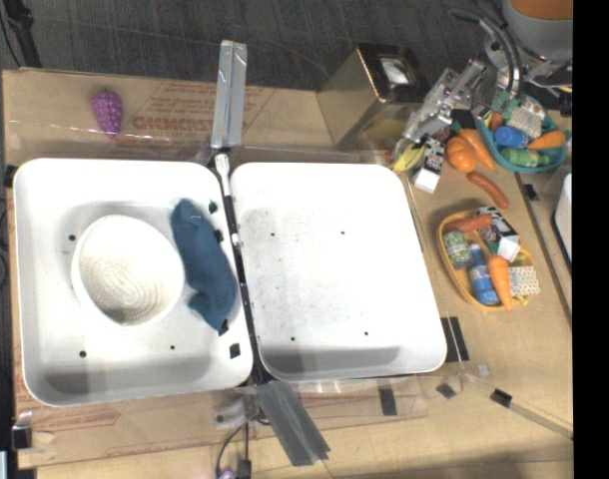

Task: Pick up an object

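Note:
A white round woven object (130, 272) lies in the left bin (45, 367). A dark blue cloth (205, 262) is crumpled right beside it, against that bin's right wall. My gripper (424, 128) hangs at the end of the grey arm, outside the right bin (334, 267) and just past its far right corner, over the bench. It is far from both objects and touches neither.
A purple toy (107, 111) lies on the bench behind the left bin. A grey box (379, 78) stands behind the right bin. To the right sit a blue bowl (524, 146) and a yellow basket (487, 257), both holding toys. A metal post (230, 93) rises between the bins.

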Motion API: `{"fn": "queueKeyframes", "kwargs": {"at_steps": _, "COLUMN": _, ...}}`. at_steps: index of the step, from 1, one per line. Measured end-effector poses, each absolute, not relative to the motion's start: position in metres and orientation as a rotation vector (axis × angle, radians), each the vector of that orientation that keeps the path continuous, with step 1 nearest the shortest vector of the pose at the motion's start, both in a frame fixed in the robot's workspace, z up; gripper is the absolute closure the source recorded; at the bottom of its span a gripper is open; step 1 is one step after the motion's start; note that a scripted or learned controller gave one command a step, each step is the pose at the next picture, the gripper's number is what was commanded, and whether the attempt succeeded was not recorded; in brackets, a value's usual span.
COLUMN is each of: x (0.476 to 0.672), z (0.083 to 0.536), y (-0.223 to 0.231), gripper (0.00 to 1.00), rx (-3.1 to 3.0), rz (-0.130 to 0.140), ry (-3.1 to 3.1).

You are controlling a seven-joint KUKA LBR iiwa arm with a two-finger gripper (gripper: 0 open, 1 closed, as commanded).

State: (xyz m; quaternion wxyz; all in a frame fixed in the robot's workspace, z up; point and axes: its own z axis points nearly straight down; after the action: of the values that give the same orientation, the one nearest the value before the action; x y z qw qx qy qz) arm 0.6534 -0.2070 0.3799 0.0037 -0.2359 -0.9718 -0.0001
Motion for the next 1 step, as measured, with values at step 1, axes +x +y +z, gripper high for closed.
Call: {"fn": "queueKeyframes", "kwargs": {"at_steps": 1, "x": 0.6162, "z": 0.4410, "y": -0.2114, "gripper": 1.00, "rx": -1.276, "rz": 0.003, "ry": -2.871}}
